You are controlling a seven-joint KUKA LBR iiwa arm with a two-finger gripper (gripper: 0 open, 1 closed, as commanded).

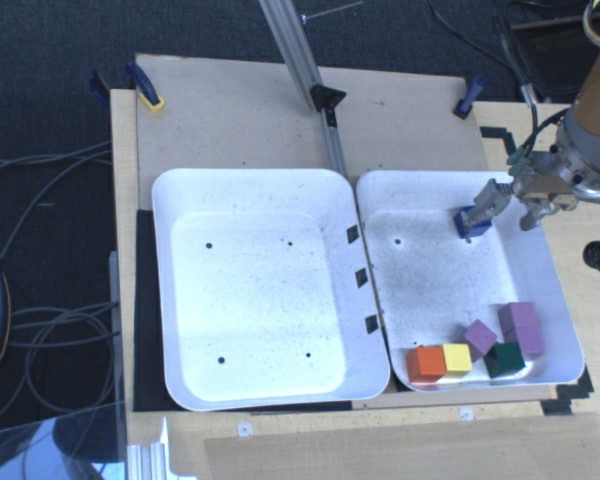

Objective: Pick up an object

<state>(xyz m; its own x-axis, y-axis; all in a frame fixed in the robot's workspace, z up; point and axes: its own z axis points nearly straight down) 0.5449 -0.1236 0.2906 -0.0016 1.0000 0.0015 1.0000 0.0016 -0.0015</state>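
I see no readable writing or brand on anything here. The arm (592,118) reaches in from the right, its wrist over the far right rim of the right bin (560,268). The gripper (505,206) hangs above that bin's far end with a small blue object (473,222) pinched at one fingertip; the fingers look closed on it. In the bin's near corner I count an orange block (427,363), a yellow block (457,357), a green block (504,358) and two purple blocks (521,325). The left bin (170,268) sits alongside.
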